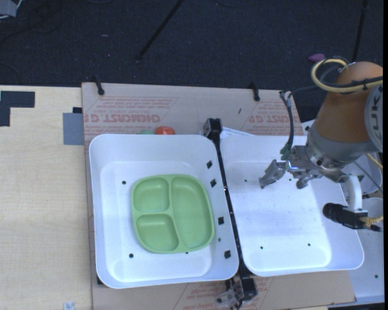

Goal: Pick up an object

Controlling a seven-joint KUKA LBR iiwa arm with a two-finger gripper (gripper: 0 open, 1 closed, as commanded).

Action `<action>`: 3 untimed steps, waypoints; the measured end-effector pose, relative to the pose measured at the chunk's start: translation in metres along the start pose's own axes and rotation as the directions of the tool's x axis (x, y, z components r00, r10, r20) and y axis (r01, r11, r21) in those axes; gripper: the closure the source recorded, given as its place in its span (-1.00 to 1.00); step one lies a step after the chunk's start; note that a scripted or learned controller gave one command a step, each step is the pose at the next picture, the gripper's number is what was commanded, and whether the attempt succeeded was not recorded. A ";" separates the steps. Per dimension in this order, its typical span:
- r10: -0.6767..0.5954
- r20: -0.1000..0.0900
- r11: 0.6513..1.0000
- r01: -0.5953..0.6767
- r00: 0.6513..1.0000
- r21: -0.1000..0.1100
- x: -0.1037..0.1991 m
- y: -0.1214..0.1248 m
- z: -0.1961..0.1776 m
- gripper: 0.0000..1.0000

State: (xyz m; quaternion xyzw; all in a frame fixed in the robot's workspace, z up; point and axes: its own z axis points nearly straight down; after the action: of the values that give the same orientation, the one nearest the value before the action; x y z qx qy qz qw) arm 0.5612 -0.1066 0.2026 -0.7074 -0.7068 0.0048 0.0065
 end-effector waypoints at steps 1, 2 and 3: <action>-0.002 0.001 1.000 0.002 1.000 -0.012 0.000 0.003 -0.007 -1.00; -0.001 0.001 1.000 0.001 1.000 -0.007 -0.004 0.004 0.057 -1.00; -0.001 0.000 1.000 0.001 1.000 -0.007 -0.003 0.003 0.111 -1.00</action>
State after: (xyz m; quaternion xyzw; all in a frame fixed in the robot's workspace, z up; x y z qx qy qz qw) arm 0.5629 -0.1093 0.0919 -0.7071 -0.7071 0.0024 0.0039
